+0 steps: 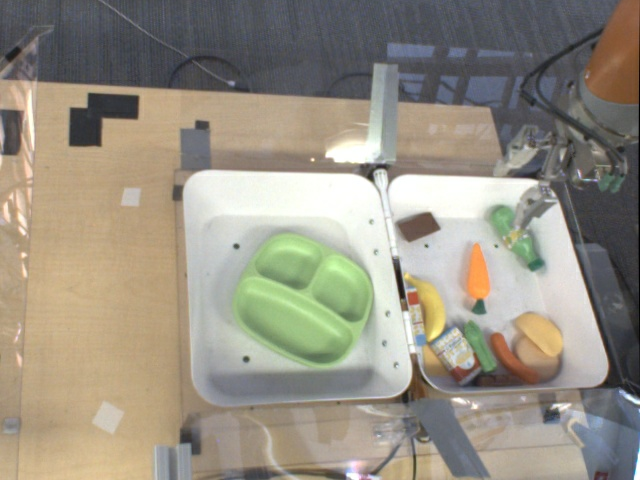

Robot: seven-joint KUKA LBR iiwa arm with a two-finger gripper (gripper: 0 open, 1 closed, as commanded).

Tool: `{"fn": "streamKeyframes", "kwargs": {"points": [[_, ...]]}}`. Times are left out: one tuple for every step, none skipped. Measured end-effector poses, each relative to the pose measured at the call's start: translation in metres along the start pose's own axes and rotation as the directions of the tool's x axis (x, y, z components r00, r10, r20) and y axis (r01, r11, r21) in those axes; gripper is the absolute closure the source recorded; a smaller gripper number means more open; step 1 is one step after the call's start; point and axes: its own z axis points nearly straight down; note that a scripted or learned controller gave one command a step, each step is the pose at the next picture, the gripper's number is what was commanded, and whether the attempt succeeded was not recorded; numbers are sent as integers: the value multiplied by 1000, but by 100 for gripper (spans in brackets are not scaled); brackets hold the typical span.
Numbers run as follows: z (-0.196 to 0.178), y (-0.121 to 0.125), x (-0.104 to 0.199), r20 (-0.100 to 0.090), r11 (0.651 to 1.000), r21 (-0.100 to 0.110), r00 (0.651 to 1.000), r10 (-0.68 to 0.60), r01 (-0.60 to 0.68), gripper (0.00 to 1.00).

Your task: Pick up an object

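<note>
My gripper (527, 216) hangs over the far right corner of the right bin (590, 353), its tip right at a green bottle-shaped toy (518, 238) that lies on the bin floor. Whether it touches the toy is unclear. An orange carrot (478, 272) lies just left of the green toy. A brown block (418, 226) sits near the bin's far left. Along the near side lie a banana (431, 306), a small printed carton (453, 351), a red sausage (515, 360) and a tan bun (538, 334).
The left bin (215, 218) holds a green divided plate (303, 296). A metal divider post (384, 118) stands between the bins at the back. Cables trail from the arm's wrist (585, 138) at the top right.
</note>
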Motion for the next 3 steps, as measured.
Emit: {"fn": "streamKeyframes", "kwargs": {"points": [[151, -8, 4, 6, 982, 1, 982, -187, 187, 0], [173, -1, 30, 11, 984, 3, 984, -178, 178, 0], [182, -36, 71, 5, 978, 4, 978, -207, 207, 0]]}}
